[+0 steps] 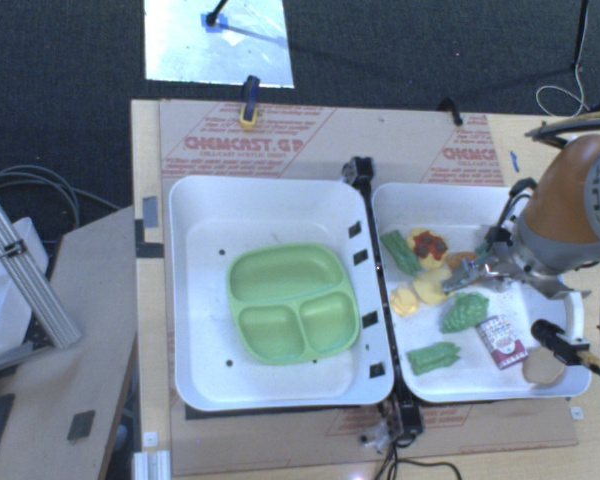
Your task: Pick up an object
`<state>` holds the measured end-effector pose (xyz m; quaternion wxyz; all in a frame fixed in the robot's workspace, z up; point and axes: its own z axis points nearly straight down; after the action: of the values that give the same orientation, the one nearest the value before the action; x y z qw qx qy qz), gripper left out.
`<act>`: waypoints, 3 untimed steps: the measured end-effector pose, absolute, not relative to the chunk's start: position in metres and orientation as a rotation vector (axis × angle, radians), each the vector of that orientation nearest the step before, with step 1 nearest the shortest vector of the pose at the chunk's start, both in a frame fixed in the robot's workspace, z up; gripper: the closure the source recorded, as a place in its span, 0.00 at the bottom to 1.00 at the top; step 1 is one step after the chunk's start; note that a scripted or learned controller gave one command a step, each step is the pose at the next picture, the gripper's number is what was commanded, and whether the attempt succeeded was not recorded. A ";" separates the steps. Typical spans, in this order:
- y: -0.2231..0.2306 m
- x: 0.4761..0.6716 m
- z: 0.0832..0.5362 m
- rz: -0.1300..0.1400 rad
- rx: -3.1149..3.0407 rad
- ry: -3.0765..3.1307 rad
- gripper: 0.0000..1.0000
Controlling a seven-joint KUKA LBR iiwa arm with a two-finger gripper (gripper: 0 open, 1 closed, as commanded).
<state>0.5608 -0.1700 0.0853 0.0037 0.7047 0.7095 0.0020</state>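
The pincer (464, 278) is seen low in the right bin (480, 393), among toy foods (464, 313); its opening cannot be told.

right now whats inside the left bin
The left bin holds one green divided tray, lying flat with three compartments, nothing visible in them. Bare white floor shows around it. What lies beneath the tray is covered, so that cannot be seen.

Divided tray (292, 303) in left bin (195, 298)
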 end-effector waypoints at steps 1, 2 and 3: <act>-0.104 0.498 0.235 0.017 2.205 2.225 0.00; -0.103 0.484 0.143 -0.006 2.225 2.227 0.00; -0.197 0.538 0.082 -0.001 2.220 2.213 0.00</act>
<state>0.5380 -0.1974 0.0820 0.0035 0.7082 0.7060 -0.0002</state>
